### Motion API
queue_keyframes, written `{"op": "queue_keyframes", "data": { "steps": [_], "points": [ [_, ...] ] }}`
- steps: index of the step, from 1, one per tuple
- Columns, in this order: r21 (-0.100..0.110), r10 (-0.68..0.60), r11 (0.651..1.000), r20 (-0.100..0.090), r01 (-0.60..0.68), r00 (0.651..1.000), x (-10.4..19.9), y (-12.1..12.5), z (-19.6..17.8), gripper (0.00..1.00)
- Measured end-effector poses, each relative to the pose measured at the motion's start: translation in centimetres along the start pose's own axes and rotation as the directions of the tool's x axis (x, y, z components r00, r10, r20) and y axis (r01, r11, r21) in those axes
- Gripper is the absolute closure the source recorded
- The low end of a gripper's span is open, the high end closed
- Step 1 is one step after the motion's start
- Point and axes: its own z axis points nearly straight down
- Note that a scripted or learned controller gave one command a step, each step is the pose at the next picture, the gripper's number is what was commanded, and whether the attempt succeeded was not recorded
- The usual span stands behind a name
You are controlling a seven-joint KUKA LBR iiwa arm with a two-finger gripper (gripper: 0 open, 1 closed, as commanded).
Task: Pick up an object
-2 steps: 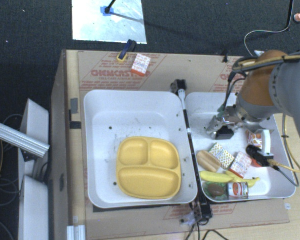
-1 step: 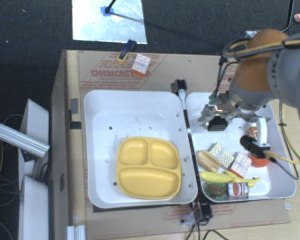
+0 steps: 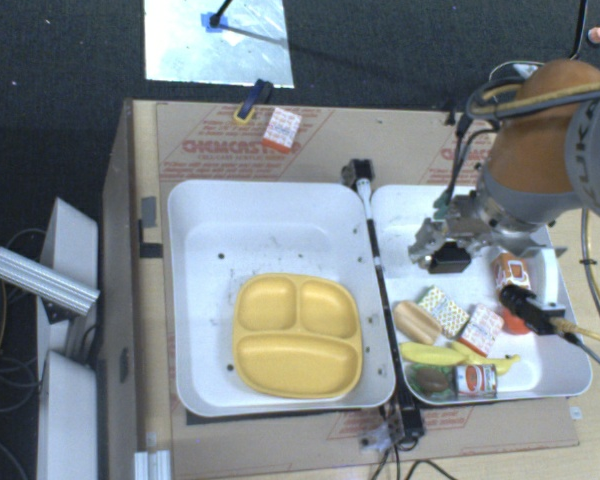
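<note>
Heaped at the near edge of the right bin [image 3: 578,376]: hot dog bun [image 3: 416,320], checkered packet [image 3: 443,311], red-and-white packet [image 3: 482,329], banana [image 3: 450,355] lying flat, tin can [image 3: 474,380] on its side, orange-labelled bottle [image 3: 509,269] toward the right edge.

Two bins sit side by side on the surface [image 3: 230,148]. The left bin [image 3: 195,268] holds a divided tray [image 3: 298,334]. The right bin [image 3: 570,368] holds a cluster of small items [image 3: 458,343] along its near edge. The gripper [image 3: 442,246] hangs over the right bin's middle.
</note>
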Motion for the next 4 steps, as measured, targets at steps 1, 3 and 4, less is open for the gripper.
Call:
{"op": "queue_keyframes", "data": {
  "steps": [1, 3, 4],
  "points": [
    [0.0, -0.003, 1.0, -0.001, 0.003, 1.0, 4.0, -1.2, -1.3, 1.0],
    [0.002, -0.003, 1.0, -0.001, 0.003, 1.0, 9.1, 5.8, 2.0, 1.0],
    [0.001, 0.0, 1.0, 0.002, 0.0, 1.0, 3.4, 0.6, 1.6, 1.0]
  ]
}}
